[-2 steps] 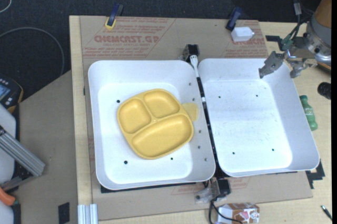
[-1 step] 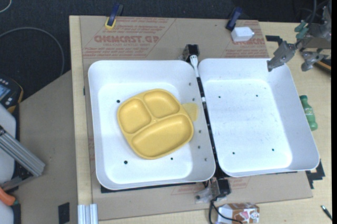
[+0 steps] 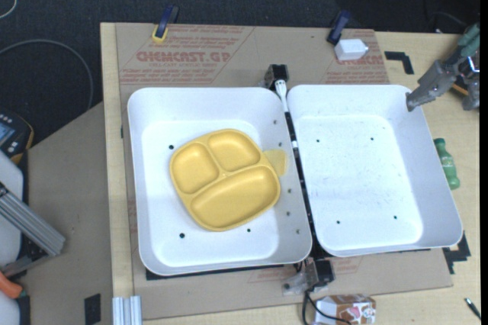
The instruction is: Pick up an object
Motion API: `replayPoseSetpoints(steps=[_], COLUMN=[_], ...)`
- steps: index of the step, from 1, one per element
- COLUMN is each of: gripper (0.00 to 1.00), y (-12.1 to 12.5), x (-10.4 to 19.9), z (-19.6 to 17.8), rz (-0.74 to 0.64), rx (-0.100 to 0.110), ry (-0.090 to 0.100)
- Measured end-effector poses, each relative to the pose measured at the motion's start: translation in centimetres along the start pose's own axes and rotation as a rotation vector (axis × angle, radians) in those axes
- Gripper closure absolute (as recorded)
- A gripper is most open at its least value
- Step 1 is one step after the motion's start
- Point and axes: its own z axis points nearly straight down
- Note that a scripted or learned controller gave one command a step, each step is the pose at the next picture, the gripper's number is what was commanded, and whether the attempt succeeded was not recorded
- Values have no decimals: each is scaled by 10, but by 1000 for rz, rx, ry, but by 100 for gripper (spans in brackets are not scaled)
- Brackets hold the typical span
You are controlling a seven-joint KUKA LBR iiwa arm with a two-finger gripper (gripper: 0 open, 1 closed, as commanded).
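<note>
Robotics lab, clamped cardboard bench (image 3: 229,49) (cables (image 3: 46,49))

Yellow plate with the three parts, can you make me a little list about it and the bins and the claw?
plate: yellow divided plate, three compartments, lying flat
plate place: inside the left bin, near its middle
beside plate: small yellow piece at its right edge, touching it
right bin: right bin, white, beside the left one
claw: claw at the right bin's far right corner, far from the plate
claw holding: nothing seen in it
between bins: black cable along the gap
</note>
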Motion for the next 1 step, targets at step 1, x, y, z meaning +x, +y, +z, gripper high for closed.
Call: replayPoseSetpoints(steps=[1], gripper=[100], y=[2], x=[-1], z=[-4], rz=[3], rx=[9], ry=[-3])
